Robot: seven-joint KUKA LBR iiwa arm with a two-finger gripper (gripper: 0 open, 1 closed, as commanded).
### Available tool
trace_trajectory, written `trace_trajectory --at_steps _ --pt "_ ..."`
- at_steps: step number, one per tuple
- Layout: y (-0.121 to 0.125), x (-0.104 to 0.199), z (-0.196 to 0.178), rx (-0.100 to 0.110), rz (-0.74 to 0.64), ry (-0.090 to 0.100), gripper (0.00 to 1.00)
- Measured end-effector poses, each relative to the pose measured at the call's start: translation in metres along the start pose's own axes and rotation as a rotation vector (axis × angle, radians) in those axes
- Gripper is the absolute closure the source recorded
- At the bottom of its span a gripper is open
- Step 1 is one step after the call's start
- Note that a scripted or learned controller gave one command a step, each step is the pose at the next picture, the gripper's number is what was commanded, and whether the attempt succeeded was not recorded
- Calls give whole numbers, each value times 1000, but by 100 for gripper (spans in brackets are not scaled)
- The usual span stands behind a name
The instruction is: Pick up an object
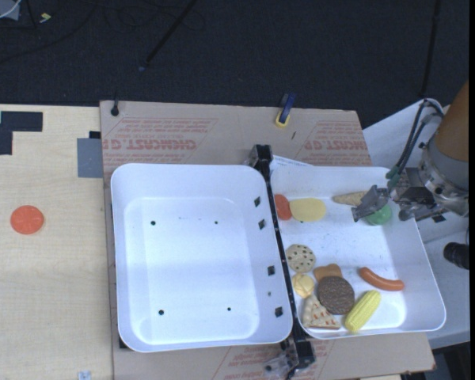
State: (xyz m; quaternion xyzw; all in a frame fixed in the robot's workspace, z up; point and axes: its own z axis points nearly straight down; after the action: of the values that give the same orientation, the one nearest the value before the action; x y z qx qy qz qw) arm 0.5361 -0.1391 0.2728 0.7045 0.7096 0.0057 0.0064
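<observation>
The right bin (412, 248) holds several toy foods. A green round piece (378, 215) lies near the bin's far right, directly under my gripper (389, 203), which hangs low over it at the right rim. Whether the green piece is gripped is unclear. A tan wedge (348, 199) sits just left of the gripper. Farther left are a yellow lemon-shaped piece (307, 209) and a red piece (282, 207) by the divider. Toward the front lie a spotted cookie (300, 257), a brown patty (335, 294), a sausage (381, 279), a corn cob (362, 310) and a sandwich slice (319, 317).
The left bin (190, 323) stands beside the right one, joined by a black hinge strip (273, 236). Both rest on cardboard (190, 137). An orange disc (27, 220) lies on the wooden bench to the left. A blue and yellow clip (284, 111) sits at the cardboard's far edge.
</observation>
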Motion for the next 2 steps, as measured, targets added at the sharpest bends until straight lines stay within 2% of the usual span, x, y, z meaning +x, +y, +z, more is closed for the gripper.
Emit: trace_trajectory --at_steps 1,2 --pt "45 72 92 24 1 5 0" --pt "110 150 87 15 -1 4 0"
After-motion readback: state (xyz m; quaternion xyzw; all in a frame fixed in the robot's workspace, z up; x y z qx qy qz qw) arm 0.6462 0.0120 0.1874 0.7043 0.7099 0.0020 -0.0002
